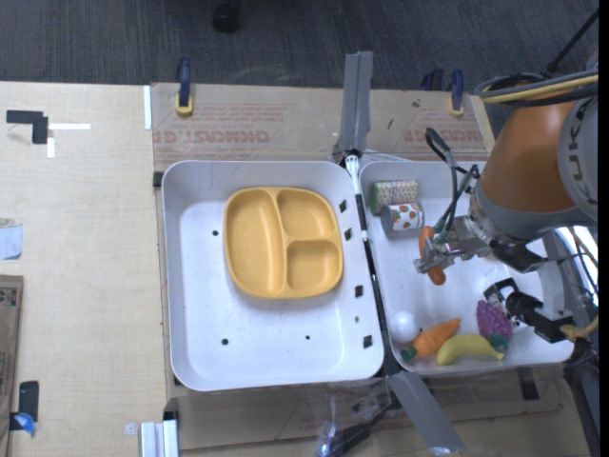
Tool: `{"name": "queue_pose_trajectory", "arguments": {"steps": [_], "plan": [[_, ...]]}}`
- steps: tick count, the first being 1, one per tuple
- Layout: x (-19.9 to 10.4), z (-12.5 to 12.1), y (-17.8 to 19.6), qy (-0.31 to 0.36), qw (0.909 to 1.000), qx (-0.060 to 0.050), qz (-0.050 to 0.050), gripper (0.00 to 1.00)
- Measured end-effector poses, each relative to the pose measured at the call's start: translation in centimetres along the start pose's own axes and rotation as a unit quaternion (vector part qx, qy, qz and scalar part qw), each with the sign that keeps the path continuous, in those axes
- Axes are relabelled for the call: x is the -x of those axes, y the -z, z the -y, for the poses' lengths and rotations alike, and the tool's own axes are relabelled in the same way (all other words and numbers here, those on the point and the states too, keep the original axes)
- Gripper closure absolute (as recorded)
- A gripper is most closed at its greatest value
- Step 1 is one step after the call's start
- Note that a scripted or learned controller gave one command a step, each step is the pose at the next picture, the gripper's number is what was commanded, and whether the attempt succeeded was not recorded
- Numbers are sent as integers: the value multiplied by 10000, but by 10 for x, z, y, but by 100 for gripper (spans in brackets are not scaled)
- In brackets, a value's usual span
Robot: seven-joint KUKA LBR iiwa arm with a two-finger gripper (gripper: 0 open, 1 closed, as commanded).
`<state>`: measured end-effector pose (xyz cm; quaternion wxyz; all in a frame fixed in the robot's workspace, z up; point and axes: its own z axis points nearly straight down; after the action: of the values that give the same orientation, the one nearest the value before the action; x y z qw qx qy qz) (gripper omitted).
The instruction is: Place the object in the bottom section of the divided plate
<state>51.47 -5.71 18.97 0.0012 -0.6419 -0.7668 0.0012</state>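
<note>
Hovering in the right bin (561, 350), the gripper (433, 255) pinches a small orange object (435, 272) between its fingers; the yellow plate (283, 242) sits well apart in the left bin (190, 284).

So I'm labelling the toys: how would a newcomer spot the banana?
Take the right bin, the one without the yellow plate. Along its near edge lie a carrot, a banana and purple grapes. The banana is the curved, all-yellow one.
</note>
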Motion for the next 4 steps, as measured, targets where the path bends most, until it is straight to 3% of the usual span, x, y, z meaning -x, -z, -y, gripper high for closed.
{"name": "queue_pose_trajectory", "arguments": {"steps": [1, 2, 3, 4], "plan": [[-67, -61, -1, 934, 9956, -6, 7, 100], [-72, -68, 0, 423, 9991, -3, 9, 100], [-69, -81, 44, 154, 9999, -4, 13, 100], [-66, -31, -1, -221, 9998, -14, 8, 100]]}}
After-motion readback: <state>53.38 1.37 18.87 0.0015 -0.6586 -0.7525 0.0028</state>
